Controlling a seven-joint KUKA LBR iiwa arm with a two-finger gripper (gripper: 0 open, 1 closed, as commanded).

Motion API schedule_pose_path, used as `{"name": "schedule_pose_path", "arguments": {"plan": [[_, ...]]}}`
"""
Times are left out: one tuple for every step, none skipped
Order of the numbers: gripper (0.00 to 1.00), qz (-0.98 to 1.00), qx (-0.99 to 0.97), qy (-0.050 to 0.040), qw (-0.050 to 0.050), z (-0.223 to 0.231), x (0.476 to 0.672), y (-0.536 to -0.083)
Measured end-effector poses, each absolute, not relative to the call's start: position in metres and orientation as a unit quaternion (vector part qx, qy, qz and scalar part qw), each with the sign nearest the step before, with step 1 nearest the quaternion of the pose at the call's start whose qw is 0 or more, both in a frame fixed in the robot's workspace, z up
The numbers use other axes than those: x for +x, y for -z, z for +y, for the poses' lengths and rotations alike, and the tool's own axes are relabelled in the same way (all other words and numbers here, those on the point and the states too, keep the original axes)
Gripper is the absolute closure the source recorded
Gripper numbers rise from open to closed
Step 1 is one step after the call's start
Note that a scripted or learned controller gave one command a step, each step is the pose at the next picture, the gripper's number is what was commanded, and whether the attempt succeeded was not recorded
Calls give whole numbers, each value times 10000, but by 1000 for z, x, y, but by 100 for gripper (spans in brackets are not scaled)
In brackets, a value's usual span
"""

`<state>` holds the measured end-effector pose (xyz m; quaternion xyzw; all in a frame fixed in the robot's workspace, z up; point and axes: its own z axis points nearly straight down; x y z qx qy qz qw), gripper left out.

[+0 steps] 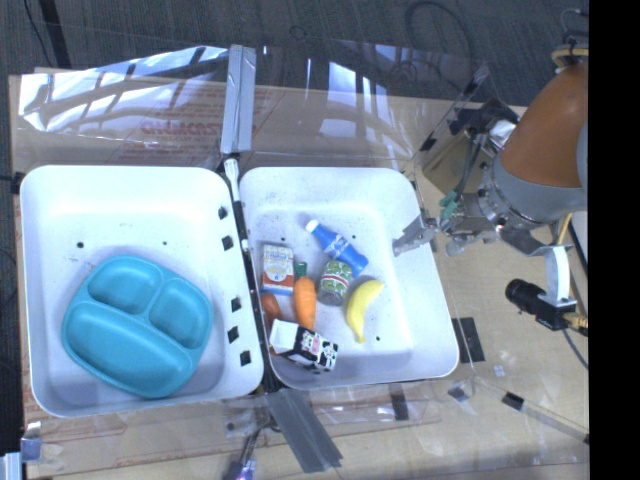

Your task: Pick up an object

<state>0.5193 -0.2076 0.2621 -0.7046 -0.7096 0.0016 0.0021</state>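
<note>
The banana [363,306] lies in the right bin [425,353], left of and below the end effector [415,234], which hangs over the rim; whether it is open I cannot tell.

Both shallow white plastic bins [130,193] are being lit brightly and evenly from overhead, and their floors are being washed nearly to plain white. Strong streaked glare is being thrown off the clear plastic sheeting [330,98] behind them. Soft, short shadows are being cast beneath the blue compartmented tray [137,325]. Fine detail is being softened by mild blur throughout.
</note>
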Motion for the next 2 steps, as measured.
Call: {"name": "schedule_pose_path", "arguments": {"plan": [[0, -7203, -6937, -17, 24, -193, 526, -186], [0, -7720, -6356, -3, 10, -192, 514, -92]]}}
